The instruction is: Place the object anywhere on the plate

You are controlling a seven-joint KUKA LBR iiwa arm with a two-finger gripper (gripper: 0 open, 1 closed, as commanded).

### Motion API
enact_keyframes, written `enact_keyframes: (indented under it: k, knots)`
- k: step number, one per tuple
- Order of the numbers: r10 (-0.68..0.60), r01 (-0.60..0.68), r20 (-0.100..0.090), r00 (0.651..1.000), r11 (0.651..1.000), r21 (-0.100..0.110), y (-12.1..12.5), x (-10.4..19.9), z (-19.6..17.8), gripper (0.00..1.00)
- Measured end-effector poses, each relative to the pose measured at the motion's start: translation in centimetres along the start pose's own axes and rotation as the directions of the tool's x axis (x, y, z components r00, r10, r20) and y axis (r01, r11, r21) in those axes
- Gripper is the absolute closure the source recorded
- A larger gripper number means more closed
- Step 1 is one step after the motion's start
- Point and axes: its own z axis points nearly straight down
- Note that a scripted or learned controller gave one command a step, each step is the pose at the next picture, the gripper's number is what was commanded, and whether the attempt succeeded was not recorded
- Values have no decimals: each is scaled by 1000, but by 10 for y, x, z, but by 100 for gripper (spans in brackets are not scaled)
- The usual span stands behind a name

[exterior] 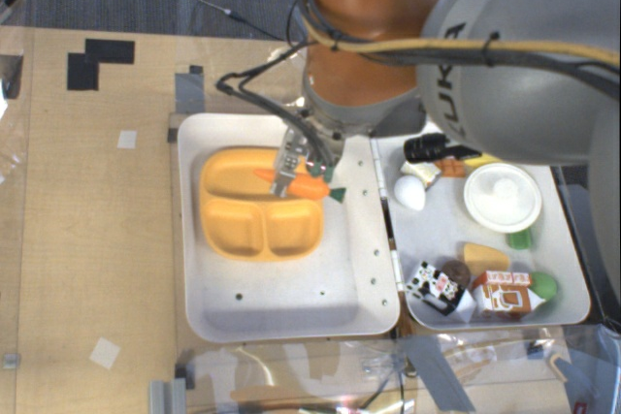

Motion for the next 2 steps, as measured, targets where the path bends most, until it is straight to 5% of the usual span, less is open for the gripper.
enact_keyframes:
  k: [1, 2]
  knots:
    - [19, -18, -13, 1000, 1000, 17, -80, -63, 41, 100]
    - [13, -13, -12, 1000, 1000, 14, -76, -62, 40, 0]
